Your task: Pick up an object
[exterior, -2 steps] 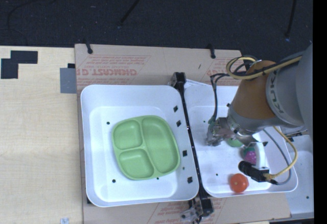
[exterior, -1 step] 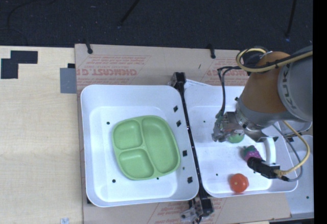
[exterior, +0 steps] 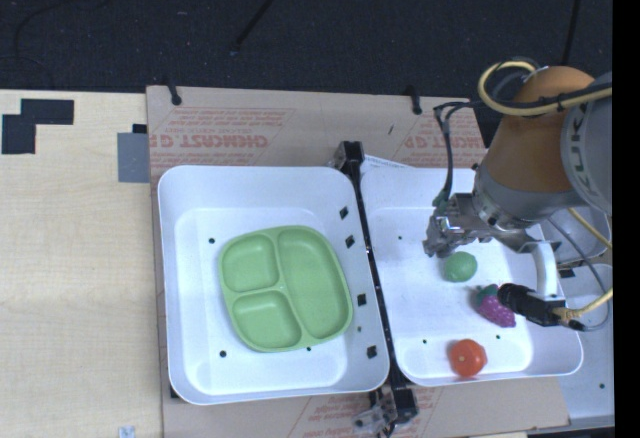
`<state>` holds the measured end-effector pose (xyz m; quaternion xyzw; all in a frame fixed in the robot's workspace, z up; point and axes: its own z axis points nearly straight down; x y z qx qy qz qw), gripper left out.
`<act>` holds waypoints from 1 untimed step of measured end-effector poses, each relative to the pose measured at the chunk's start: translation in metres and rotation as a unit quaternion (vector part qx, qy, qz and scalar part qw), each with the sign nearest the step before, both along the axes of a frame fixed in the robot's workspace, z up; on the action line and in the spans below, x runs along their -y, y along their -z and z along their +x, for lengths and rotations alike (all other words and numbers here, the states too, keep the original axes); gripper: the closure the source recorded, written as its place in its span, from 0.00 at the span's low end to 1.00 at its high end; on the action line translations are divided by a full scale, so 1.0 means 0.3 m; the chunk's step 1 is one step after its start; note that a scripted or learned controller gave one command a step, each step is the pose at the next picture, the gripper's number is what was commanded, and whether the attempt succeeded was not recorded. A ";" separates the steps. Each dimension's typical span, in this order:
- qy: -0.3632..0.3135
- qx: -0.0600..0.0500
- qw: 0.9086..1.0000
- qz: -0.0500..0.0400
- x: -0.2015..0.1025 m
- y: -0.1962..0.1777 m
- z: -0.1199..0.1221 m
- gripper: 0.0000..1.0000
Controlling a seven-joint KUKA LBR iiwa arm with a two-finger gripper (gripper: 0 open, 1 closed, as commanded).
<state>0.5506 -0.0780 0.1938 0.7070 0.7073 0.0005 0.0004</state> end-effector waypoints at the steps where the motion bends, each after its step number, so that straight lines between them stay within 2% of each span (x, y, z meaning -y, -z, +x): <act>1: 0.000 -0.001 1.000 0.000 0.004 -0.077 0.001 1.00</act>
